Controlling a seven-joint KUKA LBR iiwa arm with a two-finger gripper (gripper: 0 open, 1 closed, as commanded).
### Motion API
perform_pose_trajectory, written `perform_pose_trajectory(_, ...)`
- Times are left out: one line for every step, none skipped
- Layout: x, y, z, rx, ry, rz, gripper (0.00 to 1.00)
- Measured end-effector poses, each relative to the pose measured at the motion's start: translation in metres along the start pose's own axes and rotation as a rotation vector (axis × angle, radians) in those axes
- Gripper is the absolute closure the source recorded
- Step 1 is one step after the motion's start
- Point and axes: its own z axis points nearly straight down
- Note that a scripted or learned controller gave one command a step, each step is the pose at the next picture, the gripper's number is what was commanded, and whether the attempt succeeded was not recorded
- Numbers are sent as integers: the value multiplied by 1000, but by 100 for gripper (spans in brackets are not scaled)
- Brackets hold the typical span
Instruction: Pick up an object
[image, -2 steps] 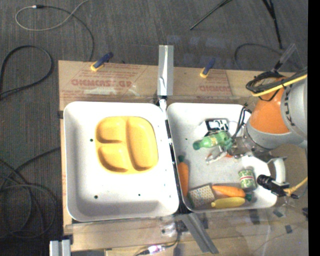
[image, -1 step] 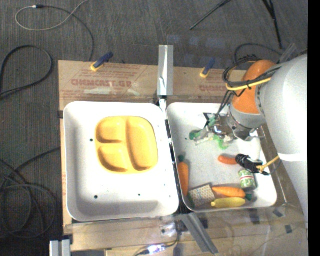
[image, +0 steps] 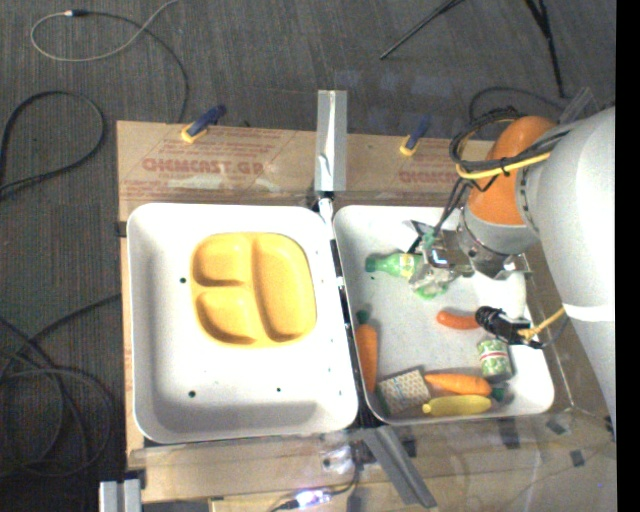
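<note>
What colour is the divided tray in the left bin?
Yellow-orange; the divided tray shows clearly in the camera view.

Two bins side by side, stuff mostly on your right

Left bin (image: 150, 400) has just a divided tray (image: 253, 288) sitting in it. In the right bin (image: 345, 240) you've got a bottle (image: 395, 264) near the back, the gripper (image: 432, 262) right beside it, a carrot (image: 367, 355) along the left wall, and a can (image: 494, 359), another carrot (image: 456, 383) and a banana (image: 458, 405) up front.

The arm (image: 590, 210) is pale grey with an orange band, yellow and black cables seemingly looped around it.
</note>
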Motion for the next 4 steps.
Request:
perform_pose_trajectory(53,-7,-136,-13,8,-1,100)
perform_pose_trajectory(53,-8,-136,-12,8,0,0)
perform_pose_trajectory(45,-17,-16,-12,10,-154,0)
perform_pose_trajectory(26,44,10,-1,10,-166,0)
